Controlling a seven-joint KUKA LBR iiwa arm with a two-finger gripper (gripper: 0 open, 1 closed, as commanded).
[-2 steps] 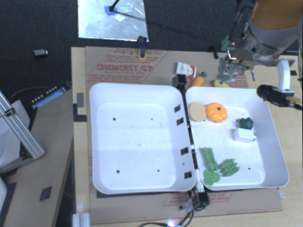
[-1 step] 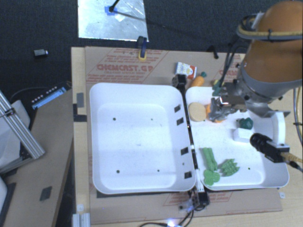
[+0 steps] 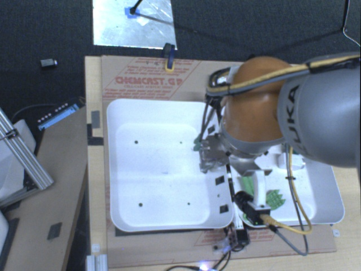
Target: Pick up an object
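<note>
My gripper [image 3: 210,158] hangs over the wall between the two white bins, under the arm's big orange band. A small dark greenish bit shows at its left side; I cannot tell what it is. In the right bin [image 3: 330,205] a green leafy object [image 3: 274,199] lies near the front. A second green piece [image 3: 247,183] lies just left of it, partly behind the wrist. A white object [image 3: 281,161] shows further back, half hidden by the arm.
The left bin [image 3: 158,162] lies to the gripper's left, its white floor bare where I see it. The arm covers most of the right bin. Brown cardboard [image 3: 149,78] lies under both bins, with a blue and yellow clamp [image 3: 168,56] at its far edge.
</note>
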